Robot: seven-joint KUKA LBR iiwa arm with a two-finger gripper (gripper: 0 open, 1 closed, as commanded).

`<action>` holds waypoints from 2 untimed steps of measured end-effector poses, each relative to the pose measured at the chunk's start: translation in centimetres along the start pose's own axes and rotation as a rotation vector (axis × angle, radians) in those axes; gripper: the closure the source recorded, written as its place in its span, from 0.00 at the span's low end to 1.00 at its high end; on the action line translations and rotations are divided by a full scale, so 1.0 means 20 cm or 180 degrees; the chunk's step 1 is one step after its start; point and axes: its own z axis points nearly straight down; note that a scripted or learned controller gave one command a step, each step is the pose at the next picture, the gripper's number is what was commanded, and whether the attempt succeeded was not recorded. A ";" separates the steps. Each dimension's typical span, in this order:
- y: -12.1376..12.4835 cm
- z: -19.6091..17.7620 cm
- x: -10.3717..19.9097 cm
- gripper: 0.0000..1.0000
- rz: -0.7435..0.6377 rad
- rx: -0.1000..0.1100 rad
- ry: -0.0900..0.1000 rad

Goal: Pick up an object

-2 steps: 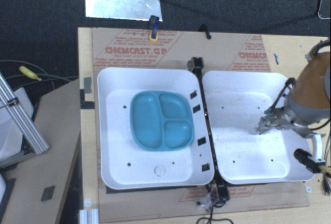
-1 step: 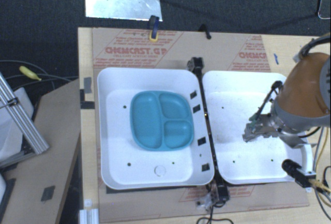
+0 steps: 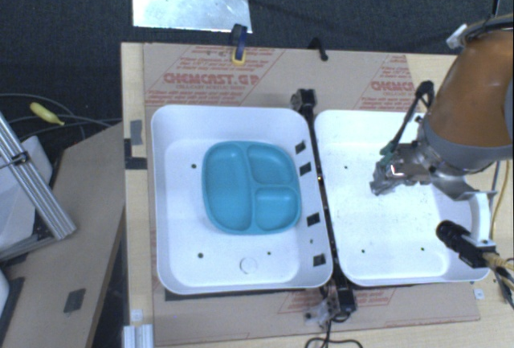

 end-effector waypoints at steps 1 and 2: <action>-0.01 0.15 0.19 1.00 0.0011 0.0044 -0.0001; 0.00 -0.09 0.61 1.00 -0.0004 0.0027 0.0008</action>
